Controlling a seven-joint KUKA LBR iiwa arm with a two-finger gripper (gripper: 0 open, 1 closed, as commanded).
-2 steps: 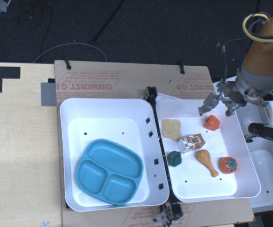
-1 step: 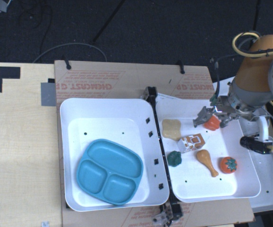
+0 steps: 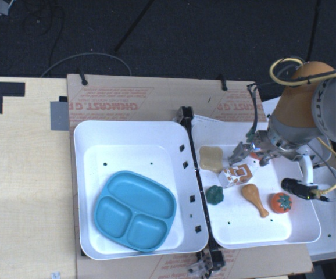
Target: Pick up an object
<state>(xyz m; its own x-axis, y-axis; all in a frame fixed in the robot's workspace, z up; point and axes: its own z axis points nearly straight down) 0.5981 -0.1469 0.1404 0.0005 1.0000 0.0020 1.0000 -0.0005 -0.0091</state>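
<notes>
Both white bins [image 3: 134, 133] look like smooth, slightly glossy plastic. In the left bin, the blue divided plate [image 3: 135, 210] is smooth plastic with a soft sheen. In the right bin, the drumstick [image 3: 254, 198] and tomato [image 3: 281, 202] seem shiny moulded plastic. Under the bins lies matt brown cardboard [image 3: 156, 97], and left of it pale, matt wood-grain board [image 3: 22, 179].
</notes>
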